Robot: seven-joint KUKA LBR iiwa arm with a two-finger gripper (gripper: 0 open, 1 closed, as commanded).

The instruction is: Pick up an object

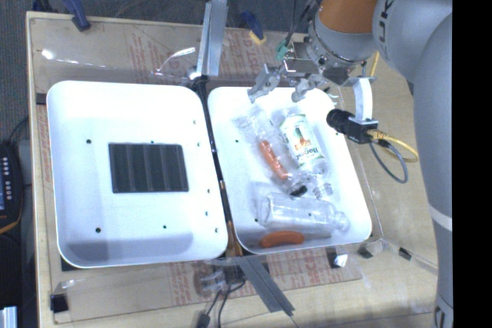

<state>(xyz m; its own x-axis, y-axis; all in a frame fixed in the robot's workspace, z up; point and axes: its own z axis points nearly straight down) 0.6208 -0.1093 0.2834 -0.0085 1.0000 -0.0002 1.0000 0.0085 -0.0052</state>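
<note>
The tool [280, 87] hung over the far rim of the right bin [231, 165], its fingers spread apart and gripping nothing. The objects lay heaped together nearer the middle: a small bottle [301, 142], an orange piece [270, 155], clear plastic [304, 215]. I judged it best to descend squarely over the bottle, which stood clearest.

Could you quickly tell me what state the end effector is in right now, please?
End effector: open, holding nothing, above the right bin's far edge.
</note>
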